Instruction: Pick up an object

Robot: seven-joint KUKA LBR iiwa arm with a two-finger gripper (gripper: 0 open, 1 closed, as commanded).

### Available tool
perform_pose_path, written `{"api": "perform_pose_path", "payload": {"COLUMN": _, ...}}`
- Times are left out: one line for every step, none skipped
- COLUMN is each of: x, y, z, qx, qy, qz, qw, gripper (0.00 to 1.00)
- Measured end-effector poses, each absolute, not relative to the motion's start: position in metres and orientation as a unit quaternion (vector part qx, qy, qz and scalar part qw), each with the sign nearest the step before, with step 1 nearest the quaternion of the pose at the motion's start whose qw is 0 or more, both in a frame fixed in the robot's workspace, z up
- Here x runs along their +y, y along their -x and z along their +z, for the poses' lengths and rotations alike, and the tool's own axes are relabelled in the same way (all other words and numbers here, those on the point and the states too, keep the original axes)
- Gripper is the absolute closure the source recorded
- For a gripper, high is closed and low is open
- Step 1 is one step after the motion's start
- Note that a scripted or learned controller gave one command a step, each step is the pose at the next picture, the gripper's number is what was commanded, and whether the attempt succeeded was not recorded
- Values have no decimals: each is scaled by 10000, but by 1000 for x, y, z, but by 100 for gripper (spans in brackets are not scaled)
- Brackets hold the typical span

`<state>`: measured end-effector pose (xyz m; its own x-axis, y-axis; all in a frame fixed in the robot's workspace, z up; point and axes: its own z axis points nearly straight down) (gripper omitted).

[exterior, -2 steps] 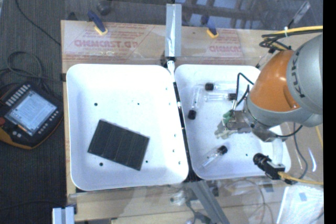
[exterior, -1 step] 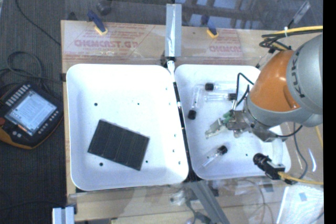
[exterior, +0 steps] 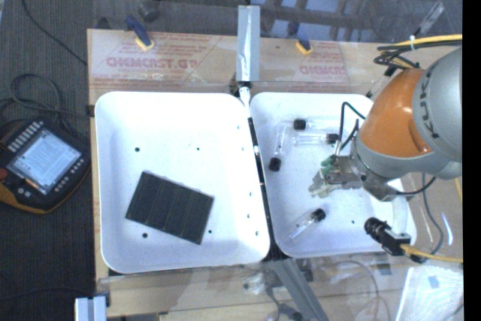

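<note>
My gripper hangs low over the middle of the right bin, under the grey and orange wrist. Something small and green shows at its tip; I cannot make out what it is. Clear tubes with black caps lie around it. One tube lies just below the gripper, close to the bin's front. Another tube sits to the left near the divider. A third tube lies at the back. In the left bin, a flat black ribbed panel rests toward the front.
The arm's body covers the right bin's right side. A teach pendant lies on the floor left of the bench. Clamps hold the board behind the bins.
</note>
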<state>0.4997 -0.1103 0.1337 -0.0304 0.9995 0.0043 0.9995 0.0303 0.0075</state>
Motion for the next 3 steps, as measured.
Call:
{"api": "perform_pose_path", "payload": {"x": -110, "y": -500, "z": 134, "qx": 7178, "qy": -6962, "qz": 42, "qw": 10, "gripper": 0}}
{"api": "perform_pose_path", "payload": {"x": -102, "y": -545, "z": 90, "qx": 6955, "qy": -7185, "qz": 22, "qw": 33, "gripper": 0}}
{"api": "perform_pose_path", "payload": {"x": -102, "y": -547, "z": 101, "qx": 6957, "qy": -7183, "qz": 28, "qw": 50, "gripper": 100}}
